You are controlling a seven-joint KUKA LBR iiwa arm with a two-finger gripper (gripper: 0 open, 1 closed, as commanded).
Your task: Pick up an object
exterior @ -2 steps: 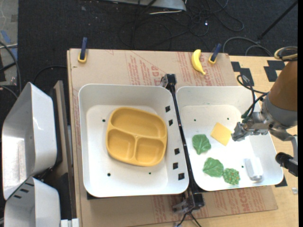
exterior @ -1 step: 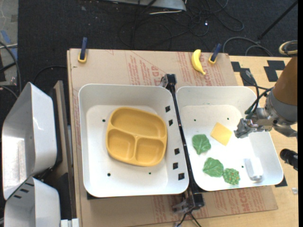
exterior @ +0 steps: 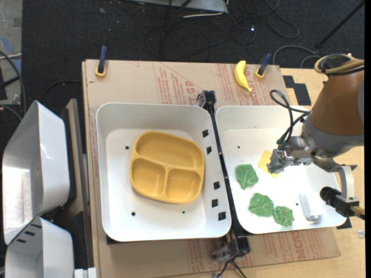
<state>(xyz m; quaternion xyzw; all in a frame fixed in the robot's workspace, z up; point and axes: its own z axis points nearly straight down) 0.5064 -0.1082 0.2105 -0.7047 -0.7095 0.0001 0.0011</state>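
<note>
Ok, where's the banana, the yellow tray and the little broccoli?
banana [exterior: 243, 76], camera view, middle of its curve.
yellow tray [exterior: 168, 167], camera view, its middle divider.
broccoli [exterior: 283, 215], camera view, its bumpy top.

We see a cardboard-topped bench [exterior: 174, 77] bearing two white bins, the left bin [exterior: 110, 172] and right bin [exterior: 243, 117] touching side by side, and a banana [exterior: 243, 76] near its far edge.

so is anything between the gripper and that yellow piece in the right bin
Nothing visible. The gripper sits directly over the yellow piece, partly covering it. The nearest green leaf lies beside it, lower left, not in between.
</note>
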